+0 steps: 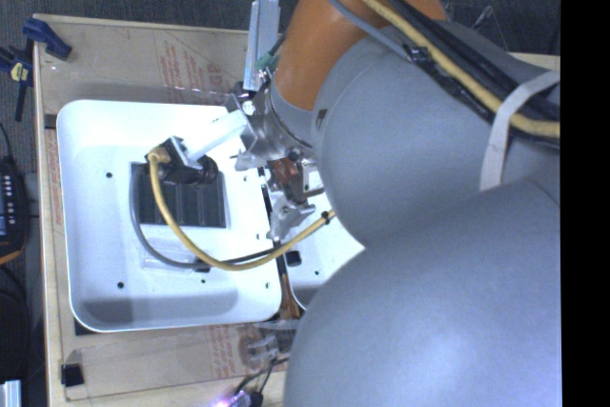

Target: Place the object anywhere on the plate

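Note:
My gripper (pixel 284 205) hangs low over the seam between the two white bins, at the right rim of the left bin (pixel 71 205). A small reddish-brown piece (pixel 284 173) shows right at the gripper; whether it is held is unclear. A dark grey ribbed rectangle (pixel 186 205) lies flat in the middle of the left bin, with a faint clear outline around it. The big grey arm hides nearly all of the right bin (pixel 329 257), where a thin curved rim (pixel 292 300) shows near the bin's left wall.
The bins rest on a wooden bench (pixel 143 52). A blue clamp (pixel 46 35) sits at its far left corner. A small black piece (pixel 293 257) lies by the seam below the gripper. The left bin's floor is bare around the dark rectangle.

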`<move>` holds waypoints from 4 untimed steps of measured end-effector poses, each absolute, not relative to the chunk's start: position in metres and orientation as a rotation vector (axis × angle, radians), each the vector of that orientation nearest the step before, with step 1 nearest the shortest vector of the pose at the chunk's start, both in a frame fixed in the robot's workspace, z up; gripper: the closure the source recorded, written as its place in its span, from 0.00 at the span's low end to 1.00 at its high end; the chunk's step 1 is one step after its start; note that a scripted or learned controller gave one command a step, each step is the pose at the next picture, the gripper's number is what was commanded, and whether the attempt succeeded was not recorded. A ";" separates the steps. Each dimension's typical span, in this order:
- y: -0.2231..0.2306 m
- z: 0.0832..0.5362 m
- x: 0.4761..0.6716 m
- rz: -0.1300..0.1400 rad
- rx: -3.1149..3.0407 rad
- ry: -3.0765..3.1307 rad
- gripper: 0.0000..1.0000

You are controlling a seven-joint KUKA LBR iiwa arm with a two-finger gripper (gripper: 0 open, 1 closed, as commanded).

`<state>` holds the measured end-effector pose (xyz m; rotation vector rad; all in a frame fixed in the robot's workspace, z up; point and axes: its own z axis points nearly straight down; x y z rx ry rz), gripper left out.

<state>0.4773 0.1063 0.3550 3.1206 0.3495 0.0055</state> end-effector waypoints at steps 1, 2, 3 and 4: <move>0.216 0.202 0.476 -0.008 3.123 0.325 0.00; 0.190 0.353 0.516 0.005 3.103 0.482 0.00; 0.219 0.190 0.512 -0.015 3.088 0.586 0.00; 0.179 0.281 0.553 -0.010 2.840 1.352 0.00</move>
